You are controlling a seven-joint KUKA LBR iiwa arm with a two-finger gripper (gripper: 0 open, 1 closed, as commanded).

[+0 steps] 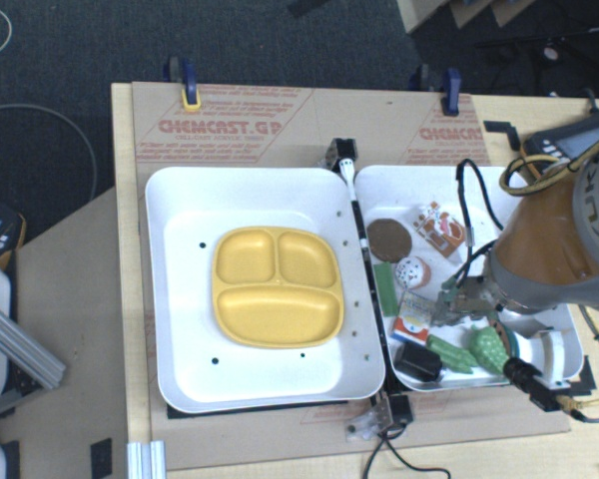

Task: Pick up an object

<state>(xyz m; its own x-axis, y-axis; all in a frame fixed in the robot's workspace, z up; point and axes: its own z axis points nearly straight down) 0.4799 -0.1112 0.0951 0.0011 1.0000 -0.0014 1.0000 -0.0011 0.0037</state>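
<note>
"CHEMCAST GP" in red, brown board (230,118)

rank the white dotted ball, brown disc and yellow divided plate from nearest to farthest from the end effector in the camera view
The end effector sits low in the right bin.
1. White dotted ball: right bin, just up and left of the end effector.
2. Brown disc: right bin, further up, near the divider between the bins.
3. Yellow divided plate: middle of the left bin, farthest.
</note>
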